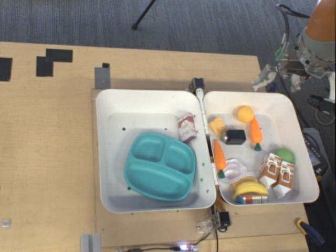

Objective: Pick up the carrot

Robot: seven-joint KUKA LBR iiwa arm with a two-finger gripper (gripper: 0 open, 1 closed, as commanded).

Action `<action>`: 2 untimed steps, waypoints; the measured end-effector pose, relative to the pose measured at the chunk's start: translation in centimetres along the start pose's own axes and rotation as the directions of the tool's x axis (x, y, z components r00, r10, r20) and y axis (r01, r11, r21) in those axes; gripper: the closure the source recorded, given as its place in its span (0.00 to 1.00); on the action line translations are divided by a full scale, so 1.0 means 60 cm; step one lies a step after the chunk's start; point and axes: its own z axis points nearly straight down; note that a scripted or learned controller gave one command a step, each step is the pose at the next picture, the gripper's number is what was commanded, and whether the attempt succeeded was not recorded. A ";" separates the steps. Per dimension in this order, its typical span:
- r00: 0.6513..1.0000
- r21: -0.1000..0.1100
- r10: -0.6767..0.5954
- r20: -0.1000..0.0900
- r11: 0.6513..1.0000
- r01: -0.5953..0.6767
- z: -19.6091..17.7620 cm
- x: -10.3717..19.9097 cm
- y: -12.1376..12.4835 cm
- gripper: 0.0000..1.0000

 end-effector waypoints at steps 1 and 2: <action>0.994 0.003 0.111 0.000 0.994 -0.111 0.221 -0.028 -0.045 0.00; 0.992 0.000 0.125 0.000 0.992 -0.125 0.316 -0.037 -0.066 0.00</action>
